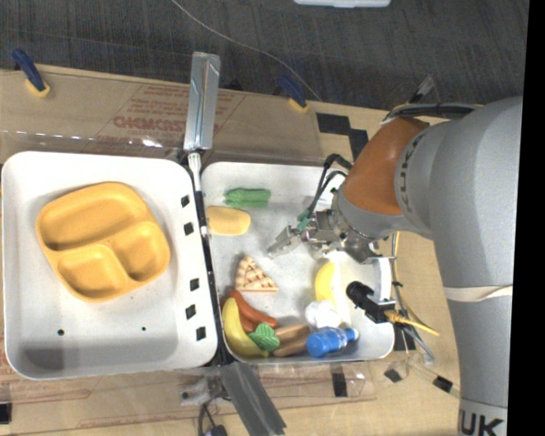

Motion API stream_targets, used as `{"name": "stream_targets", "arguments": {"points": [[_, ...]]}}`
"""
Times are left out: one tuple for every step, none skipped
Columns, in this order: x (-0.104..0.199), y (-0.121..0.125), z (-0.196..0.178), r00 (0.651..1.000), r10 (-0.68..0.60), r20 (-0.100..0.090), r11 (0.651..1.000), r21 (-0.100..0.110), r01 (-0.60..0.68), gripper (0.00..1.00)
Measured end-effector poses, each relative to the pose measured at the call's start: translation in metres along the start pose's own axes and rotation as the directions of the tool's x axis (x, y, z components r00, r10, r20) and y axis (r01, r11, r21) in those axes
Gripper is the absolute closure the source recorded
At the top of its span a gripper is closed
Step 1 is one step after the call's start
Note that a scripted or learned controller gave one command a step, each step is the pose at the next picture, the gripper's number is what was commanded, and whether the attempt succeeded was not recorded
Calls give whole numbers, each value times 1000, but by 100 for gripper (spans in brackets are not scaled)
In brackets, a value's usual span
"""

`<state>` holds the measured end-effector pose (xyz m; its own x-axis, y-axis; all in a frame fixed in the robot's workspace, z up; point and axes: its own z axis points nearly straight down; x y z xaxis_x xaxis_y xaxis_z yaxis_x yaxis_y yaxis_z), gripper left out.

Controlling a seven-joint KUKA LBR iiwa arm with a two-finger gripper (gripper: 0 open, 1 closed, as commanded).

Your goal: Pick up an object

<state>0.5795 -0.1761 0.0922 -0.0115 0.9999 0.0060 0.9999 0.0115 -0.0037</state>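
The pincer (290,238) hangs over the middle of the right bin (284,178), its fingers spread apart with nothing between them. At 9 o'clock from it lies a pale yellow bun (229,221). At 7 o'clock sits a pizza slice (254,276). A green toy (247,198) lies at 11 o'clock.

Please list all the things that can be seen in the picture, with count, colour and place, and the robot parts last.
bins: two, white, side by side on the bench
divided tray: one, yellow, left bin
green toy: one, green, right bin, far end
pale piece: one, pale yellow, right bin, beside the divider
pizza slice: one, tan and red, right bin, middle
banana: one, yellow, right bin, near corner
bottle: one, blue, right bin, near edge
arm: one, grey with orange band, from the right
gripper: one, over the right bin
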Motion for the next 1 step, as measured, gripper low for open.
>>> {"name": "stream_targets", "arguments": {"points": [[-11, 52, 2, 995, 103, -20, 995, 4, -103, 0]]}}
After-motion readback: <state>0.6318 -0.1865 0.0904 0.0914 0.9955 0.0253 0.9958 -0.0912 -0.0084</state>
